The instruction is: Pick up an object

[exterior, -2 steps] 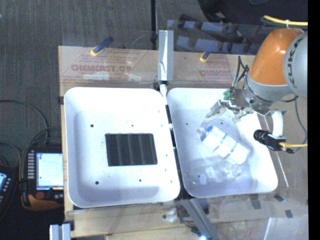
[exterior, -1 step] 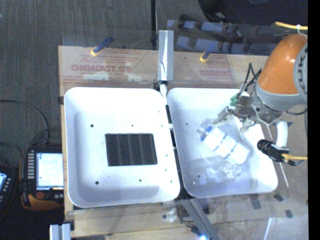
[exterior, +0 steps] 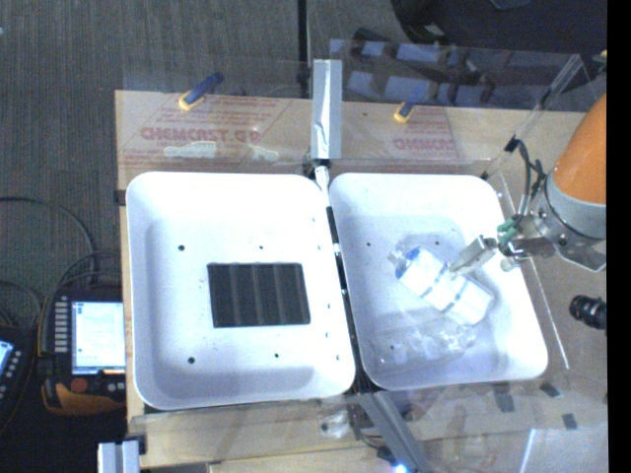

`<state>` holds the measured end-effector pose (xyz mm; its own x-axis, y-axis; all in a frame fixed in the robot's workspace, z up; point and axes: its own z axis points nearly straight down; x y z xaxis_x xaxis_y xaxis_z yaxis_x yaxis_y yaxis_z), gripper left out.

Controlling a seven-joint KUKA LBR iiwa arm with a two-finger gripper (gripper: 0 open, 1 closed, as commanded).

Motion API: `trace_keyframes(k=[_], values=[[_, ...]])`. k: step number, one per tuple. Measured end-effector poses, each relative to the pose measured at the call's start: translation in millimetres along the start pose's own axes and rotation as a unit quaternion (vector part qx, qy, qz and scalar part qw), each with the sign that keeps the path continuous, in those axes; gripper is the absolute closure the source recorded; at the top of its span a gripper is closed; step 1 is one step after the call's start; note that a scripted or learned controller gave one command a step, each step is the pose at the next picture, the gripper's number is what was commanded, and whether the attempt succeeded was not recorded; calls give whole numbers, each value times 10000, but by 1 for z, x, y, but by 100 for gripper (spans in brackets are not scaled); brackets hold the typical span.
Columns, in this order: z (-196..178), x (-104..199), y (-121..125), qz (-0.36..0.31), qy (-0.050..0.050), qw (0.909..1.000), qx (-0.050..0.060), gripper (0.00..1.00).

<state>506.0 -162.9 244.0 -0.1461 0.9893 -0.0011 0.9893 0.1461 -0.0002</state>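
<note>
Bins: two shallow white bins sit side by side on the surface [exterior: 138, 146], their inner rims touching along the middle. The left bin [exterior: 158, 225] carries a dark ribbed rectangular panel [exterior: 258, 294] lying flat near its centre. The right bin [exterior: 375, 205] holds a clear plastic bottle [exterior: 439, 282], lying on its side and angled, with its upper-left end toward the bin's middle and a blue mark near that end. The bottle rests in the right half of this bin, away from the rims. A faint transparent shape, possibly wrapping, lies just below the bottle toward the bin's near wall; it is too indistinct to identify.

Arm: the grey arm with its orange band [exterior: 590, 156] enters from the right edge and leans over the right rim of the right bin. The gripper [exterior: 473, 256] points leftward and down into that bin, its tip at the upper-right end of the bottle. Whether the fingers are open, closed or gripping the bottle cannot be determined at this resolution; contact between tip and bottle likewise cannot be confirmed.

Surroundings: a clear panel stands behind the bins, with two small yellow-and-blue clamps along the back edge of the surface. A handheld control pendant [exterior: 84, 333] with a lit screen lies on the floor left of the surface.
</note>
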Motion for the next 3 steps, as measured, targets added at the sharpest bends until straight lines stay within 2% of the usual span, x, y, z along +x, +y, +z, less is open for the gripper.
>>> trace_keyframes(k=[1, 2, 3], values=[[145, 4, 78, 562, -1, 9984, -4, 0], [145, 4, 78, 563, 1, 9984, -3, 0], [136, 5, 79, 554, 6, 9985, -9, 100]])
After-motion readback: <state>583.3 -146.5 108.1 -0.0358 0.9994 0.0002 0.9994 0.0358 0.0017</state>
